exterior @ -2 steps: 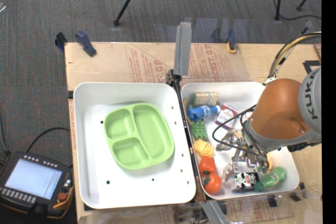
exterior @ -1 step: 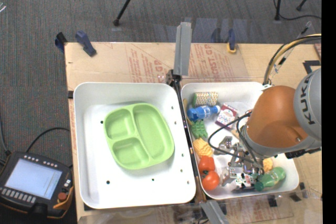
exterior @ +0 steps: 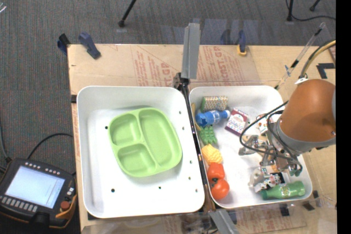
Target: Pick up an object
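Arm [exterior: 310, 112] in from right edge of frame, orange band filling right-centre, wrist angled down into right bin [exterior: 258, 90]. Gripper [exterior: 272, 168] low over lower-right part of that bin, cables looped around it. Finger state: cannot tell, too cluttered by cabling and a small printed object just below. Nothing visibly pinched.

Right bin contents:
- Green bottle [exterior: 285, 190] lying on its side in lower-right corner, just below gripper, near or touching the small printed item; cannot tell which.
- Blue bottle [exterior: 213, 117] lying flat, upper-left area, white cap pointing right.
- Mesh-textured roll [exterior: 215, 102] just above blue bottle.
- Purple-and-white packet [exterior: 236, 121] right of blue bottle, centre top.
- Green toy [exterior: 208, 135], yellow corn-like piece [exterior: 212, 154], two red-orange tomatoes [exterior: 218, 181] stacked down left wall toward bottom of frame.

Left bin [exterior: 88, 118] at centre-left: green divided plate [exterior: 145, 141], three compartments, sitting flat, slightly rotated.

Teach pendant [exterior: 35, 192] at lower-left of frame, off the bench. Blue clamps [exterior: 88, 44] on upper-left bench edge.
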